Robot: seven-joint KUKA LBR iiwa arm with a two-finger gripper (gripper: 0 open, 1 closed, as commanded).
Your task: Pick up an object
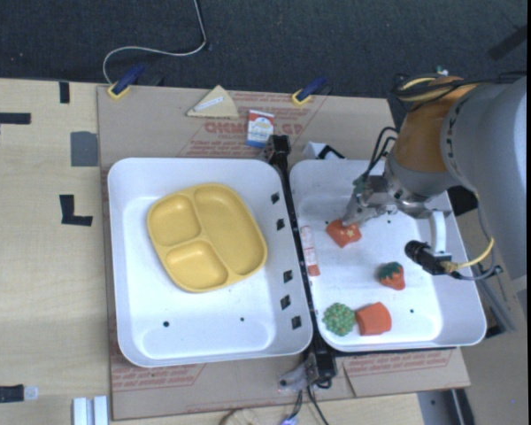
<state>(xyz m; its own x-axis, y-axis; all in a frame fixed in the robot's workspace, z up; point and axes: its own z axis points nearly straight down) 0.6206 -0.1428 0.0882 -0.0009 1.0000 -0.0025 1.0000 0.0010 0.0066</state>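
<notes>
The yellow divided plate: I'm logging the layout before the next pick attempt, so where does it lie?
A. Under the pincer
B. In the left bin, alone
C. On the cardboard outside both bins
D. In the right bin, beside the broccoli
B: the yellow divided plate lies inside the left bin with nothing else in it, while the small food toys, such as the broccoli, are in the right bin.

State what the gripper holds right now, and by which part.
Cannot be told. The gripper sits right at the top of the small red object in the right bin, but no grip is visible.
</notes>
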